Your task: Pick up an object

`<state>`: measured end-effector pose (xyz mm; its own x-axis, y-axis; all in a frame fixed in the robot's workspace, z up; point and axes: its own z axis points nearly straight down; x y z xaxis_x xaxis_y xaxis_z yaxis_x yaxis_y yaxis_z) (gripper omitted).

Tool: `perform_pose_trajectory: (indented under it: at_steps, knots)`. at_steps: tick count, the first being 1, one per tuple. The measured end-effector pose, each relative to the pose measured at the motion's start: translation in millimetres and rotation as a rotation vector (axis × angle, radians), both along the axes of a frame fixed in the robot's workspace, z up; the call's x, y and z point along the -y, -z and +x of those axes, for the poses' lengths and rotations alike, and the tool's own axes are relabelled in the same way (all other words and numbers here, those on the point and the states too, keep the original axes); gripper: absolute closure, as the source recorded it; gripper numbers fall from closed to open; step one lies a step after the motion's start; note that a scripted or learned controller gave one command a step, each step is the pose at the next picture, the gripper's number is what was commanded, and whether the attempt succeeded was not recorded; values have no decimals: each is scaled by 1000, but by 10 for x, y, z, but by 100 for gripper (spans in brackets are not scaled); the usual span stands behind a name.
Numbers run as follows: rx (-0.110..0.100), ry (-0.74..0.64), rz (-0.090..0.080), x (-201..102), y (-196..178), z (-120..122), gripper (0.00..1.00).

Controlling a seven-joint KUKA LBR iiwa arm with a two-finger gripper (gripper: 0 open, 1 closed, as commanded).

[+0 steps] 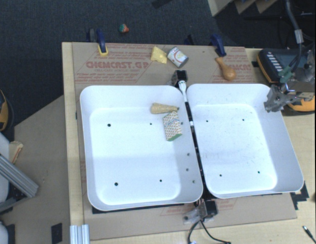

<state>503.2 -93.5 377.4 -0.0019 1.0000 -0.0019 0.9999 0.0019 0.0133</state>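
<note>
A tan cone-shaped piece (164, 108) lies on its side in the left bin (96, 136), near the bin's far right corner. Just in front of it, touching or nearly touching, rests a small packet (172, 125) with a green and white pattern. My gripper (276, 99) is a grey shape hovering at the far right rim of the right bin (239, 156). It is well away from both objects, and nothing shows in its grasp.
Behind the bins on the brown board lie a yellow chunk (159, 55), a small white box (177, 57) and a wooden-handled object (226, 69). Blue clamps (102, 40) hold the board's far edge. A black-tipped tool (181, 79) sits at the gap between the bins.
</note>
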Motion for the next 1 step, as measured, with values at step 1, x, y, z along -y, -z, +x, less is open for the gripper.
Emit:
perform_pose_trajectory:
  at_steps: [1]
  knots:
    - [-24,-1,4,-268,1099,115,100]
